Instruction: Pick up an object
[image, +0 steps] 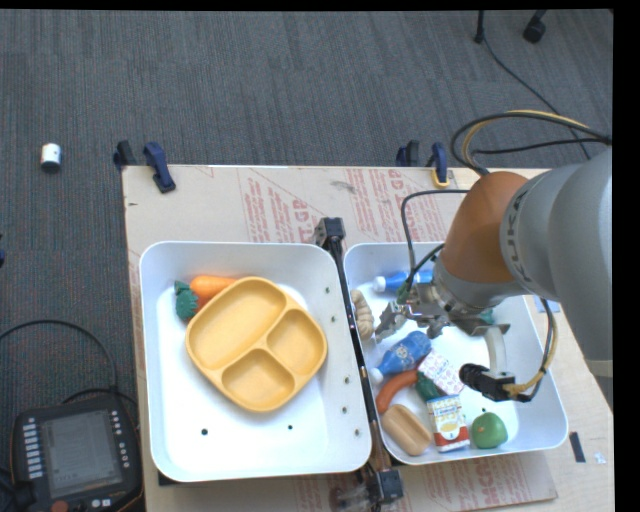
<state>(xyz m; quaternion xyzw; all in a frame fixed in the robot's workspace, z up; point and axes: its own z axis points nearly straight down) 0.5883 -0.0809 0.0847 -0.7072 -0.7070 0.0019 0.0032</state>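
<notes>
My gripper (412, 322) hangs over the middle of the right bin (553, 420), its two metal fingers spread apart with nothing between them. Just below it lies a blue pouch (405, 353). Around that pouch are a red sausage (394, 386), a bun (405, 429), a small carton (447, 421), a green lime (489, 430) and a white patterned packet (440, 373). A beige braided piece (363, 315) lies by the bin's left wall. A blue bottle (392, 283) lies at the back, partly under the wrist.
The left bin (160, 420) holds a yellow divided plate (257, 343) and a carrot (208, 286) with a green top. Clamps (158, 166) grip the board's far edge. A pendant (70, 452) sits at the lower left, on the floor.
</notes>
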